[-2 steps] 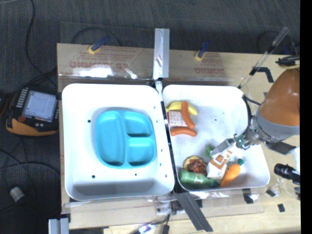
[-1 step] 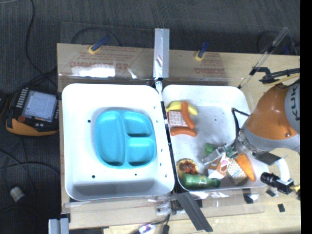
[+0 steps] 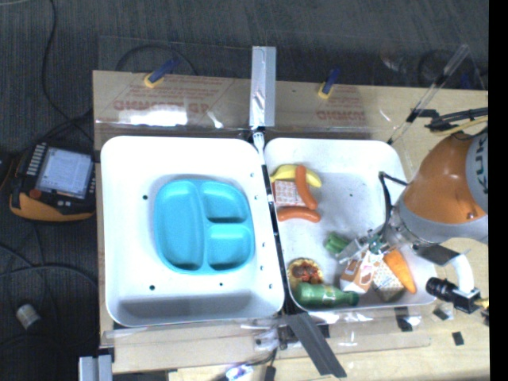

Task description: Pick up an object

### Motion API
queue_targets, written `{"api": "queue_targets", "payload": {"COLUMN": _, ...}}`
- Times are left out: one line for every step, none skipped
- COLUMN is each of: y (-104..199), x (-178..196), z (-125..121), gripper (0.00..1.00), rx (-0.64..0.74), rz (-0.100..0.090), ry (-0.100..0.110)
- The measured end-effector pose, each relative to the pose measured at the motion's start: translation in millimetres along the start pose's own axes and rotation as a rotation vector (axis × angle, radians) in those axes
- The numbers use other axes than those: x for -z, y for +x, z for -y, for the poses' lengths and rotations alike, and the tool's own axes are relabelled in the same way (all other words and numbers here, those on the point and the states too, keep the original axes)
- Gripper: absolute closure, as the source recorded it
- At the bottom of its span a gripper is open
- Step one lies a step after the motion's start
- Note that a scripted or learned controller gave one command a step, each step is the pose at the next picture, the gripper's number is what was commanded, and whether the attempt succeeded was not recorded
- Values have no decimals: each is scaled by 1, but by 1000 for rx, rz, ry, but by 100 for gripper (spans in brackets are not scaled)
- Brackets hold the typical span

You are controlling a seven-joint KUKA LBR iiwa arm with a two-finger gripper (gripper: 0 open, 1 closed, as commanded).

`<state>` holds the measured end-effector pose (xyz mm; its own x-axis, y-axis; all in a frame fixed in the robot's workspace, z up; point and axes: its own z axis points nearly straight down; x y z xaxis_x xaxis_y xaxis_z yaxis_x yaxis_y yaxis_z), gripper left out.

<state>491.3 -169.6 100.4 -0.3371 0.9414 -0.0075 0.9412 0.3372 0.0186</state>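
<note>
My gripper (image 3: 367, 246) reaches down from the right into the right bin (image 3: 349, 151), low over a cluster of toy food. Right under and beside it lie a small patterned carton (image 3: 359, 273), an orange carrot (image 3: 402, 271) and a green piece (image 3: 338, 243). Nearer the bin's front edge, a green bottle (image 3: 325, 295) lies on its side next to a round brownish piece (image 3: 304, 271). A yellow banana (image 3: 309, 176), a red sausage (image 3: 297, 212) and an orange-white packet (image 3: 286, 192) sit at the bin's left side. The wrist hides whatever is at the fingertips.
The left bin (image 3: 127, 213) holds a blue divided tray (image 3: 205, 224). The arm's orange band (image 3: 443, 186) hangs over the right bin's right wall. A handheld device (image 3: 54, 179) lies off the bench to the left, and clamps sit along the back edge.
</note>
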Motion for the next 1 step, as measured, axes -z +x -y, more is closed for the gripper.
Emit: {"api": "queue_targets", "payload": {"y": 81, "x": 139, "z": -55, "gripper": 100, "rx": -78, "rz": -6, "ry": 20}}
